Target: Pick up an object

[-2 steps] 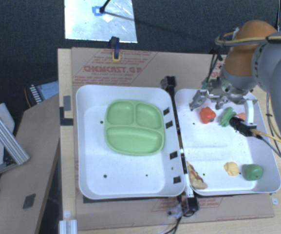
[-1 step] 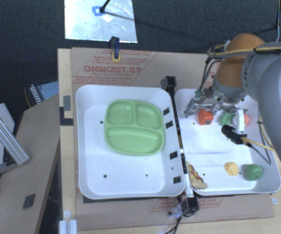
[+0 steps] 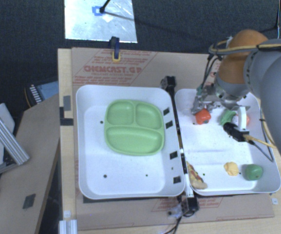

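Gripper (image 3: 202, 110): lowered into right bin (image 3: 213, 184), toward 11 o'clock
Jaws: clamped on red-orange object (image 3: 203, 116)
Red-orange object: touching fingertips, at 11 o'clock in the bin
Left bin (image 3: 89, 179): green divided tray (image 3: 133, 127)

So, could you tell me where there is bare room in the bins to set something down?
Left bin: floor below the green plate. Right bin: middle strip between the tomato and the yellow piece. Crowded: its far end, by the end effector.
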Motion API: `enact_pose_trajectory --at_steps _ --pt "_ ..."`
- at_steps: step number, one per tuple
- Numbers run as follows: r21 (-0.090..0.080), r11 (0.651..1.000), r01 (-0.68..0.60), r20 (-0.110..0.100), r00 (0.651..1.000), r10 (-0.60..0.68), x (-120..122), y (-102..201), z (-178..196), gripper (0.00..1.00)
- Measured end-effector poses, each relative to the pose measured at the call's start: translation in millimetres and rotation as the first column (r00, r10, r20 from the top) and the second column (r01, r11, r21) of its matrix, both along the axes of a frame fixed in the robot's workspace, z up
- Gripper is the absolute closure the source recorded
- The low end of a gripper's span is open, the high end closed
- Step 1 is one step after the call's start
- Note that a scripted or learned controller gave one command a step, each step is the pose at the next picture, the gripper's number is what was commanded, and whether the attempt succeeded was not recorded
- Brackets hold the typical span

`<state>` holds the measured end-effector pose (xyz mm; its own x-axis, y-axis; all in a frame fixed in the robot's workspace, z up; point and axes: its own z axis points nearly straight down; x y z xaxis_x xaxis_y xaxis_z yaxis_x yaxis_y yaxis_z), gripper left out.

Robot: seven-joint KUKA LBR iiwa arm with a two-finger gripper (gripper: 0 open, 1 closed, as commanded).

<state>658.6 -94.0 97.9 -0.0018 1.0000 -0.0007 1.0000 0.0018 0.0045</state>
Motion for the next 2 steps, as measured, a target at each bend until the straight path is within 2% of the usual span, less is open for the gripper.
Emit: enact_pose_trajectory --at_steps 1,2 --pt "0.0 1.0 -0.001 0.003 1.0 0.001 -1 1 65 1.0" --pt "0.0 1.0 -0.002 0.002 1.0 0.002 0 1 112 1.0"
